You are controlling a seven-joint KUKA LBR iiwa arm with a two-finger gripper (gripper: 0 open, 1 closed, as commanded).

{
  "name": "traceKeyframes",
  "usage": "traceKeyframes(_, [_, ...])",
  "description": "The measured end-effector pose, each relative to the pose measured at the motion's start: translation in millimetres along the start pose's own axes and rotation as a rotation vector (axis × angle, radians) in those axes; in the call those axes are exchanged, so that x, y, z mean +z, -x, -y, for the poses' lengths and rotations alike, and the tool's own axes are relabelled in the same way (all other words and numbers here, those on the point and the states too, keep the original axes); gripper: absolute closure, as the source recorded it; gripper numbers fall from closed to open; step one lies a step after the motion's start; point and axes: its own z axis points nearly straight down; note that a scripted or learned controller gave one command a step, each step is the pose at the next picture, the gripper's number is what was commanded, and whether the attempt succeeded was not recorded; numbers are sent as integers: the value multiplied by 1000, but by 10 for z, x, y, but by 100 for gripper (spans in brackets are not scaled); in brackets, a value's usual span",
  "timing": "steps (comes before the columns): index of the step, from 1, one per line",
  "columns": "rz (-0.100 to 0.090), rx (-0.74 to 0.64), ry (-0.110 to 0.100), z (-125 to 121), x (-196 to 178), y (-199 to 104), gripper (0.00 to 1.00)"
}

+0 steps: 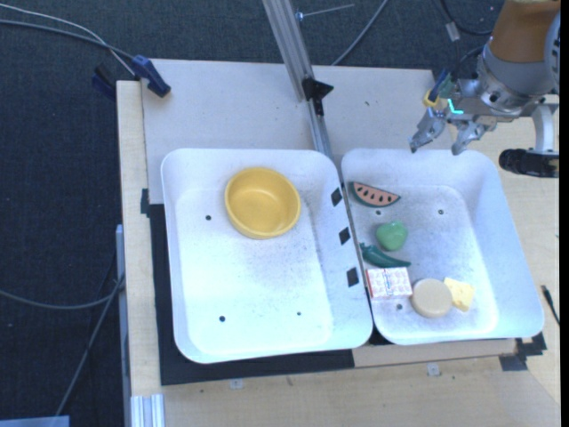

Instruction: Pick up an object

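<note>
The right bin point(480, 194) holds a watermelon slice point(373, 194) at its upper left. Below it lie a green round fruit point(391, 235) and a dark green pepper point(384, 257). Near the front sit a red-and-white box point(388, 282), a tan disc point(432, 298) and a yellow cheese wedge point(460, 294). My gripper point(441, 140) hangs above the bin's far rim, at the upper right, open with nothing between its fingers. It is well apart from all the objects.
A yellow bowl point(261, 203) sits in the left bin point(258, 310) near its far edge. A slanted metal pole point(293, 52) runs down between the two bins. Cables and a blue clamp point(147, 72) lie at the upper left.
</note>
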Motion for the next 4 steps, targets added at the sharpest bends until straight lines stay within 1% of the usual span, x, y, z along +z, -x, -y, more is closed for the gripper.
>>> traceKeyframes(1, [1,0,6,-11,-35,0,0])
traceKeyframes(2, [1,-3,-1,-63,584,-36,0])
traceKeyframes(4, [1,-1,-2,-14,1485,-33,0])
